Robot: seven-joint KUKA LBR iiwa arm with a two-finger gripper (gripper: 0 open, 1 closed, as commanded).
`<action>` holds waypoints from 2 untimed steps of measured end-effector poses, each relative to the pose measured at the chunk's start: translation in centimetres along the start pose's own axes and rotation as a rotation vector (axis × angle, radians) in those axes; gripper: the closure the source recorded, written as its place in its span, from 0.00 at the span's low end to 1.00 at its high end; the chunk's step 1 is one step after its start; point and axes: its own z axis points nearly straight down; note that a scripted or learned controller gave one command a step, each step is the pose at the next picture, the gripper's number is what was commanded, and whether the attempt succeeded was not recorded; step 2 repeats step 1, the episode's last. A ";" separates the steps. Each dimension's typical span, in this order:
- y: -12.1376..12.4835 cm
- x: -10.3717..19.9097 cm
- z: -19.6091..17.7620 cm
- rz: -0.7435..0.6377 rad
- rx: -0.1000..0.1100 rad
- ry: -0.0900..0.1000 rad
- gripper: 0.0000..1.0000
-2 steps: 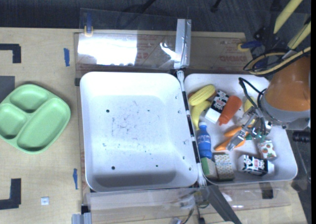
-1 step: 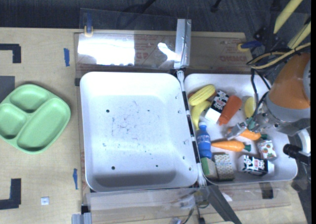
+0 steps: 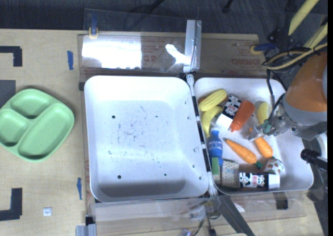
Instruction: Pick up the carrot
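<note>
The carrot (image 3: 241, 151) lies in the right bin (image 3: 296, 180), just left of a smaller orange piece (image 3: 264, 147) — the gripper (image 3: 268, 126) hangs just above that piece, its grip impossible to tell.

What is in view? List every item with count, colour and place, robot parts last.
bins: 2, white, side by side mid-bench
plate: 1, green, divided, on the bench left of the bins
bananas: 2, yellow, right bin, far left part
carrots: 2, orange, right bin, middle
orange bottle: 1, right bin, behind the carrots
blue bottle: 1, right bin, left wall
cow-print boxes: 2, black and white, right bin, one near, one far
arm: 1, grey, orange band, over right bin
gripper: 1, above the carrots
</note>
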 end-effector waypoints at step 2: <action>-2.1 1.7 -9.4 0.339 0.013 0.007 1.00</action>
